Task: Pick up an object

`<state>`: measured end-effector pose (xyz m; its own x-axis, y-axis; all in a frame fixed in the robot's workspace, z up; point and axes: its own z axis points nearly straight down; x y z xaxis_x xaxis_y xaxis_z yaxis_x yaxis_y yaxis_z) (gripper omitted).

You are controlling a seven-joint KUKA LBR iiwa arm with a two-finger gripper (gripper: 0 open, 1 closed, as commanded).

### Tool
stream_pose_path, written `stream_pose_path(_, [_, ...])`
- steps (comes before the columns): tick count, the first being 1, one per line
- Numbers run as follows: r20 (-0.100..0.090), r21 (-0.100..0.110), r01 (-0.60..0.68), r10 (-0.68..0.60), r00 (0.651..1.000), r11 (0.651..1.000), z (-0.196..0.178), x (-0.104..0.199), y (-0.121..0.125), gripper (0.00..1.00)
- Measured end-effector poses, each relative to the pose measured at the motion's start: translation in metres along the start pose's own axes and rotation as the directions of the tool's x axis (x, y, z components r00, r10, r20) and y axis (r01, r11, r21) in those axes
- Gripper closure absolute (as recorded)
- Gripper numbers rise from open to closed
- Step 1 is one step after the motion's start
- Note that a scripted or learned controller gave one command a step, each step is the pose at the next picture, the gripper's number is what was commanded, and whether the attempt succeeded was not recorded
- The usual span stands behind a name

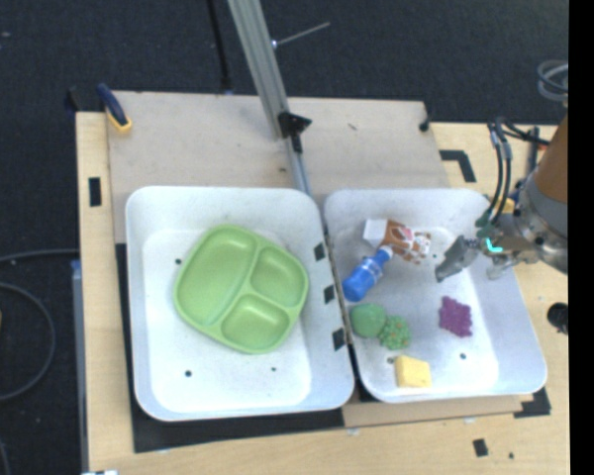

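Left bin point(158, 384): a green divided plate point(242, 288) fills its middle. Right bin point(520, 354): a blue bottle point(364, 274) by the left wall, a brown-and-white packet point(406, 241) at the far side, green lumps point(380, 326), a purple lump point(456, 316), a yellow block point(412, 371) nearest. My claw point(453, 260) hangs above the bin's right half, holding nothing; whether its fingers are apart, I cannot tell.

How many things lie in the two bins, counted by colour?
Green: 3 (plate, ball, broccoli)
Blue: 1 (bottle)
Purple: 1 (grapes)
Yellow: 1 (block)
Brown and white: 1 (toy)
Total: 7
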<state>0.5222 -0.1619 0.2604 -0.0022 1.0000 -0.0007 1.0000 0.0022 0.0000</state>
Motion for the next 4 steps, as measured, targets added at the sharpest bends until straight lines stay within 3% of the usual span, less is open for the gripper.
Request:
stream_pose_path(1, [0.000,-0.001,0.000,0.000,1.000,1.000,0.000,0.000,0.000,0.00])
stream_pose_path(4, [-0.001,0.003,-0.003,0.003,1.000,1.000,0.142,0.004,0.000,0.00])
